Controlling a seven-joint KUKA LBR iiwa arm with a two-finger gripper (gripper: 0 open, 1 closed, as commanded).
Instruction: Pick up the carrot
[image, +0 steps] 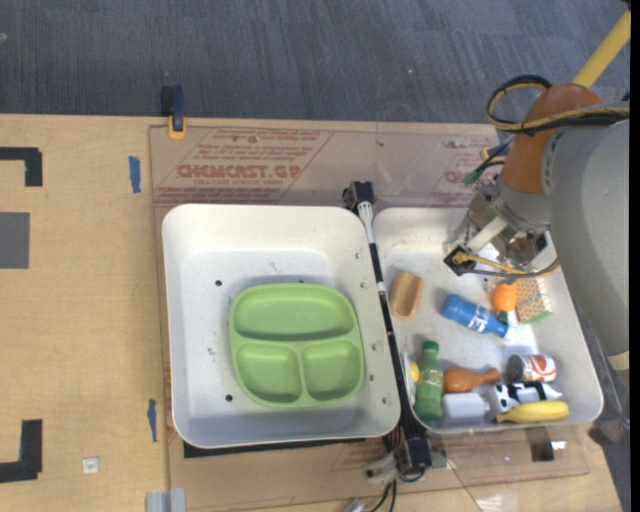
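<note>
Here we find the carrot (505, 297) in the bin (425, 245) nearer our arm, touching a blue bottle (474, 314). Our gripper (510, 245) hangs just beside it, likely lining up; spread or closed, we cannot tell.

There are two white bins, a left bin (195, 300) and a right bin (425, 245). There is one green plate (296, 343). There are two bottles, a blue bottle (473, 314) and a green bottle (429, 382). There is one carrot (505, 297), one banana (535, 411) and one tan roll (405, 293).
</note>
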